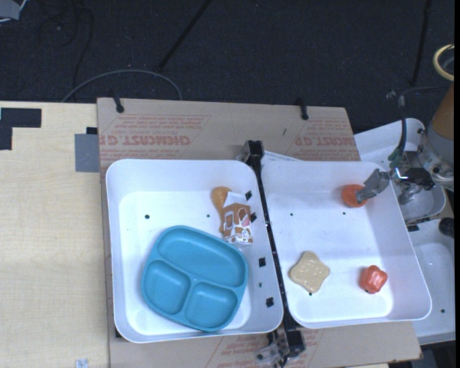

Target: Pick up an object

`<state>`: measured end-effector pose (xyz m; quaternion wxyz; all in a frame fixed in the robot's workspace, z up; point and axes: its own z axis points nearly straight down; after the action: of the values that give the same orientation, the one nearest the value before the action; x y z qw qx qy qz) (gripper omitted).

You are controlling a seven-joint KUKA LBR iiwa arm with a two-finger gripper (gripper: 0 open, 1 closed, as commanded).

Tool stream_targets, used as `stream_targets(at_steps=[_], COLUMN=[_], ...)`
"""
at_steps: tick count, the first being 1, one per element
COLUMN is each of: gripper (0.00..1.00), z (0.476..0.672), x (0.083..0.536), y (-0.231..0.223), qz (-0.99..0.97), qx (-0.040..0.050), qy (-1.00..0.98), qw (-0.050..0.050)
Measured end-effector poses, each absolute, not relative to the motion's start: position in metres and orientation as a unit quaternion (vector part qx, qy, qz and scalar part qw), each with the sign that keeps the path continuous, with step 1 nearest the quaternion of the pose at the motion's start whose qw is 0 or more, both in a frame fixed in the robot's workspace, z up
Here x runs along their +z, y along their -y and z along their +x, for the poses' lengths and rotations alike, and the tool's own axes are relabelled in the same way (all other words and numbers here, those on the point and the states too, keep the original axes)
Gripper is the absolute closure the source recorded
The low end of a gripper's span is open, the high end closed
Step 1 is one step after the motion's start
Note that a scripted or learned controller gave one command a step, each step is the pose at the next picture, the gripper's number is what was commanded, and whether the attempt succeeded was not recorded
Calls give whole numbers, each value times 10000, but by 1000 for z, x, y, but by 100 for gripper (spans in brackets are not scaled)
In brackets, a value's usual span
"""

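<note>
Tomato (351,195) lies at the right bin's (333,319) far right edge, touching the gripper (372,188). We cannot tell the gripper's state. We should centre over the tomato, keep off the bin wall, close, then lift straight.

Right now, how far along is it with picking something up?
Nothing looks lifted yet. The tool sits at the right bin's far right side, right beside a round orange-red object, so an attempt on that piece seems underway; I can't tell whether it is gripped. The red pepper-like toy, the tan toast-shaped piece and the blue divided tray lie untouched. Gripping and raising remain.
</note>
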<state>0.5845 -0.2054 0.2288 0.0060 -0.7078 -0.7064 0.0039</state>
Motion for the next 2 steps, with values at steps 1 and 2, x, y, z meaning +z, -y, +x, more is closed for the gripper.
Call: stream_targets(at_steps=[1,2], gripper=[0,0], z=[587,579], x=[236,189], y=[205,201], qz=[-7069,-7071], qx=[3,15], qy=[7073,7071], qw=[2,28])
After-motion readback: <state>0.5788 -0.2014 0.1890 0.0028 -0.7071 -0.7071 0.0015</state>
